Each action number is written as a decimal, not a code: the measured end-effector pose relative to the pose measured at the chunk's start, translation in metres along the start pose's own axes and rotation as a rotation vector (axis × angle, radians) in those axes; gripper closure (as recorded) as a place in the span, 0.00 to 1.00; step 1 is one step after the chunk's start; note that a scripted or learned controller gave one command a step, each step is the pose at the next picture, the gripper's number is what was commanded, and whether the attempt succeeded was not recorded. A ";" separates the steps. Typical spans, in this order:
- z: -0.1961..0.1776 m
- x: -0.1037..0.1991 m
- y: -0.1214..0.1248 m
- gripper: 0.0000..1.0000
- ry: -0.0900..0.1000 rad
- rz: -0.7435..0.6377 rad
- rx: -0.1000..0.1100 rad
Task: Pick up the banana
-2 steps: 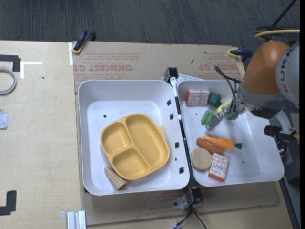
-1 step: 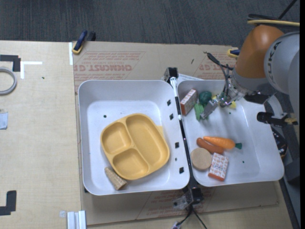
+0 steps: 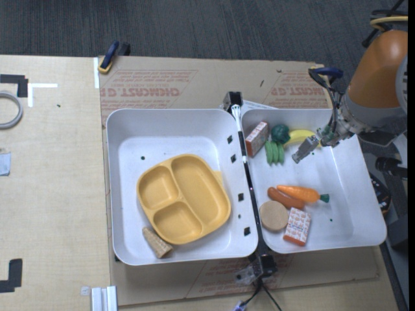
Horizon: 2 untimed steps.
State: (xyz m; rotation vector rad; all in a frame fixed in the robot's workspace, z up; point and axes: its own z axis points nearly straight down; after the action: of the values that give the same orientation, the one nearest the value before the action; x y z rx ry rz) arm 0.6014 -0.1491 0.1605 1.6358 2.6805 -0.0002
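Note:
A yellow banana [image 3: 299, 135] lies at the back of the right bin [image 3: 363, 219], beside a green vegetable [image 3: 277, 143]. Only part of the banana shows, since my gripper [image 3: 305, 150] hangs just in front of it and to its right, low over the bin. The grey finger [image 3: 303, 151] slants down to the left, and nothing shows between the fingers. The arm, with its orange band [image 3: 381, 70], comes in from the right.
The right bin also holds a small brown box [image 3: 257, 138], an orange carrot [image 3: 297, 195], a round tan biscuit [image 3: 273, 216] and an orange-white packet [image 3: 297, 227]. In the left bin [image 3: 123, 173] sit a yellow divided plate [image 3: 183, 198] and a tan wedge [image 3: 157, 243].

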 end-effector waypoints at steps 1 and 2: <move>0.046 -0.039 0.041 0.00 -0.001 0.301 0.000; 0.068 -0.057 0.036 0.00 -0.001 0.026 -0.001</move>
State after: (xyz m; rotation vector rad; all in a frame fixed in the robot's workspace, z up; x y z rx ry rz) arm 0.6593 -0.1832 0.0931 1.6702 2.6582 0.0000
